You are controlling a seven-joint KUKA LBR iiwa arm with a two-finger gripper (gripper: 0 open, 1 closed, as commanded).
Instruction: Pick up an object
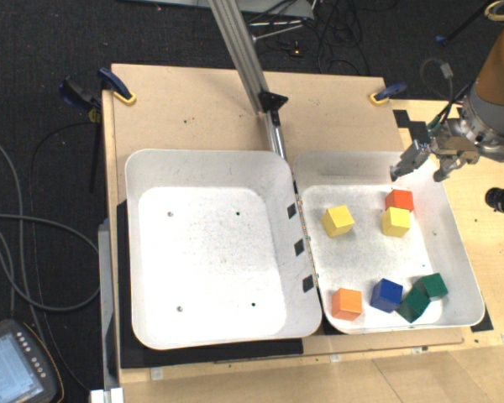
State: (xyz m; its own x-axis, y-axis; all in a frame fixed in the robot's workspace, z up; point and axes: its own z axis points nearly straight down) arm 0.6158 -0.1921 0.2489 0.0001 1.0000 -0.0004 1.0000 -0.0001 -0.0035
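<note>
While the spread, empty end effector (422,167) hovers, a red block (400,199) touches a yellow block (396,222).

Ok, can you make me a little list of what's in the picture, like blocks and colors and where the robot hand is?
bins: left bin, right bin, side by side
blocks: seven, all in the right bin
yellow: two
orange: one at the back, touching a yellow one; one at the front
blue: one
green: two, close together
gripper: open, above the right bin's back edge, holding nothing
</note>
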